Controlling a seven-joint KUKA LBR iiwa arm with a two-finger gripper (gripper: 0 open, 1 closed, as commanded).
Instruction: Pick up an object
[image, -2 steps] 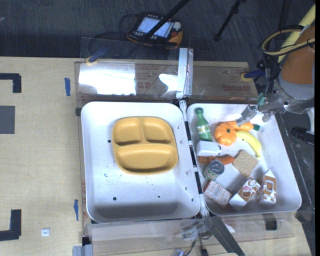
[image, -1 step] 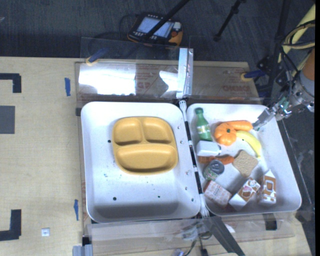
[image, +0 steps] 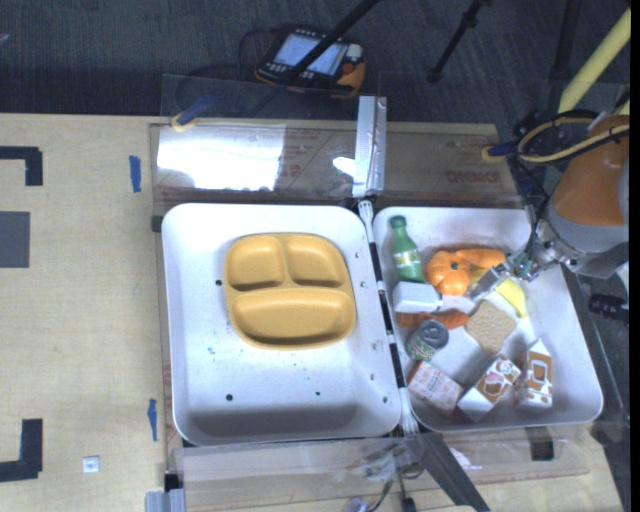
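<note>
A: Where is the gripper (image: 500, 278) now?

B: It is low over the right bin (image: 585, 345), at its far right part, just beside the orange pumpkin toy (image: 455, 268) and a yellow piece (image: 512, 297). If the claw is clenched or released, I cannot tell; it is too small and things crowd around it.

A: And what can it pick?

B: Many things lie close together: a green bottle (image: 404, 248), a cracker-like square (image: 490, 325), a small can (image: 430, 339), some cartons (image: 500, 380). The left bin (image: 190, 300) has a yellow divided plate (image: 290, 288).

A: What could go wrong?

B: I think the crowding. The claw may push a neighbour and slip off, or take two things. The round pumpkin may also roll away.
</note>
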